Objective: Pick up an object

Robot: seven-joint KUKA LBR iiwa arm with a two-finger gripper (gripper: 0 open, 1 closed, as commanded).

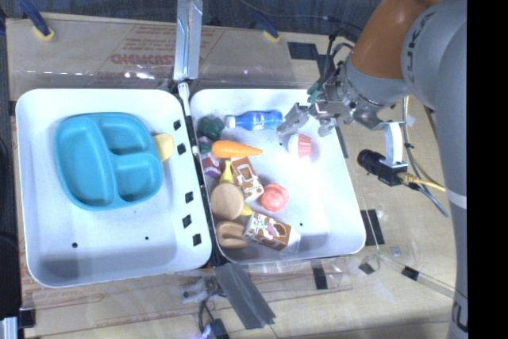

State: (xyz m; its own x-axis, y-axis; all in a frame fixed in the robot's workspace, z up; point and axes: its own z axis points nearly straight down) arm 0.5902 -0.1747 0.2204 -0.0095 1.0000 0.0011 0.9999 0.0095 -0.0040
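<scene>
1. Pincer [305,121] hanging over the far right part of the right bin [349,206], fingers spread, nothing between them
2. Just below the pincer, lying on the white floor: small red-and-white cup [302,145], rounded, tipped on its side, long axis roughly left to right
3. Left of the pincer: blue bottle [255,121], glossy plastic, flat, white cap pointing away from the pincer
4. Further left and below: orange carrot [234,148], smooth, tapered tip pointing right
5. Well left, in the other bin: teal divided tray [107,158]
</scene>
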